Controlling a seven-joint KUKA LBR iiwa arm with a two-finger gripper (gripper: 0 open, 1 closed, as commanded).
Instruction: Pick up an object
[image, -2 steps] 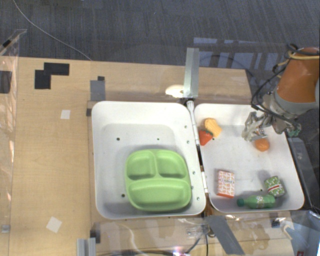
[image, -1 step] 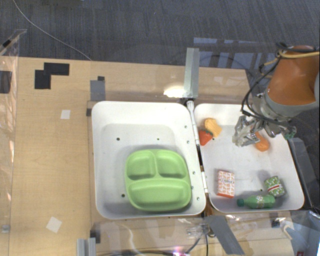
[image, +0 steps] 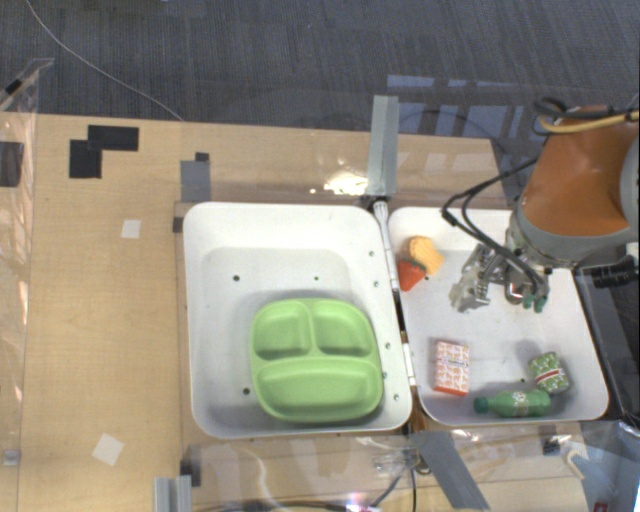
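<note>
Right bin (image: 590, 345) holds four loose items: one orange-and-yellow toy (image: 420, 262) at its upper left, one red-and-white patterned box (image: 452, 367), one green bottle (image: 513, 402) lying flat, and one green-and-white can (image: 548, 371). The gripper (image: 500, 285) hangs over the right bin, just right of the toy and apart from it; its state cannot be told. Left of the right bin, the second bin (image: 215, 240) carries one green divided tray (image: 316, 358).

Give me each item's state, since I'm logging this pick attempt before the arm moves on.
green divided plate: flat, right side up, in the left bin.
green bottle: lying on its side, right bin.
red-and-white box: lying flat.
green can: tipped over.
orange-and-red toy: against the bin's left wall.
gripper: above the right bin, holding nothing visible.
</note>
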